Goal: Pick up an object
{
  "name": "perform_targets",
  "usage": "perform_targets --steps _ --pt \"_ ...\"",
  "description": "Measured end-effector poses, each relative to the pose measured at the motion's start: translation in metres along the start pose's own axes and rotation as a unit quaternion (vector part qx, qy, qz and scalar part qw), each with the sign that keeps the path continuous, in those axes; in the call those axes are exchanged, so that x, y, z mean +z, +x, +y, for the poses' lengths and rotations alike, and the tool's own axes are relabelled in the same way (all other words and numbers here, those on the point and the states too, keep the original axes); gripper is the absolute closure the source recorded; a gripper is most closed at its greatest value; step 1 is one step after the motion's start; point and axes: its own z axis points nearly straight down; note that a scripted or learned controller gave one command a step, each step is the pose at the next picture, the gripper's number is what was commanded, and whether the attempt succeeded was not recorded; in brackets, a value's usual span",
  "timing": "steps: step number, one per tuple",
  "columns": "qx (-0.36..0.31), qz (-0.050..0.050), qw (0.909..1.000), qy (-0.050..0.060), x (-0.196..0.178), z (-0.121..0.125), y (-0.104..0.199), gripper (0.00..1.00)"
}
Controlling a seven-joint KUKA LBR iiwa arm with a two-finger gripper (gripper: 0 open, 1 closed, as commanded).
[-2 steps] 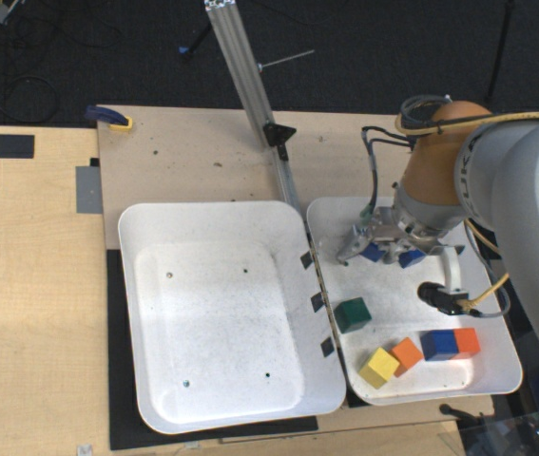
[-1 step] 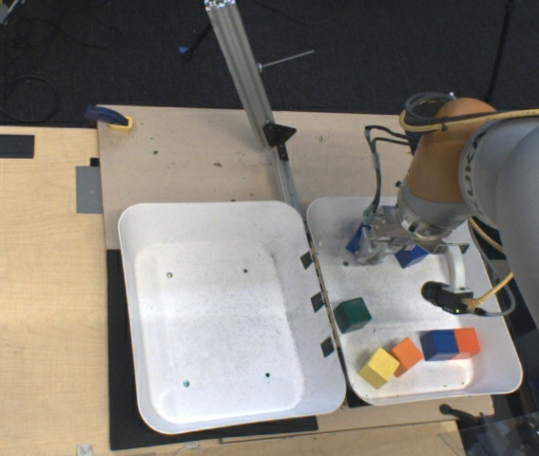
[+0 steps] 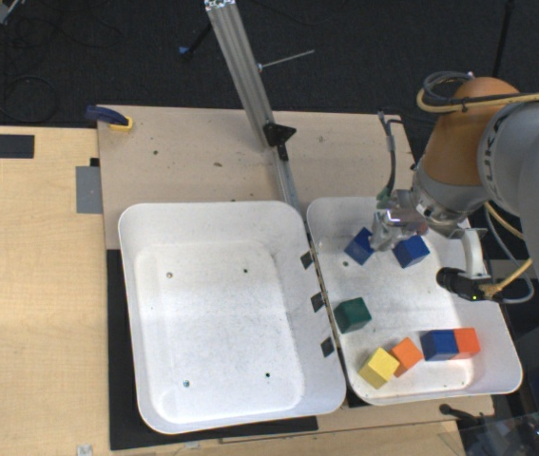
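two blue cubes are lying in the upper part of the right bin [image 3: 497,373]: the left blue cube [image 3: 359,247] and the right blue cube [image 3: 411,251], near each other, w/ a gap between them. the gripper [image 3: 386,228] is hanging right over that gap, a bit toward the far side, and is looking very close to both cubes. from this slant i cannot tell if the pincer is apart or together, and no cube is showing clamped in it, so i am not counting anything as held.

my judgement: the step in hand is the approach / descent for the grasp, not the lift. the task thing is not fixed by the task, but these two cubes are the nearest candidates. they are resting on the bin floor, not raised.

further out, a green cube [image 3: 352,313] is sitting near the bin's left wall. along the near side a yellow cube [image 3: 378,366] and an orange cube [image 3: 407,353] are touching, and a third blue cube [image 3: 440,345] is touching a second orange cube [image 3: 467,341]. the left bin [image 3: 155,221] is beside, across the divider.

next move, as i am judging it: the arm [image 3: 464,155] is needing to shift sideways onto one cube, centre it, close, then lift. the risk is closing in the gap, or only pushing a cube away.
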Motion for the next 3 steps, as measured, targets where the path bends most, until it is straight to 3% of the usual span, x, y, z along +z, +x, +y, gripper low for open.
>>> perform_targets --steps 2,3 --pt "-0.002 0.000 1.0000 -0.001 -0.119 -0.013 -0.004 1.00" --pt "-0.004 0.001 1.0000 0.002 -0.123 -0.033 0.049 1.00"
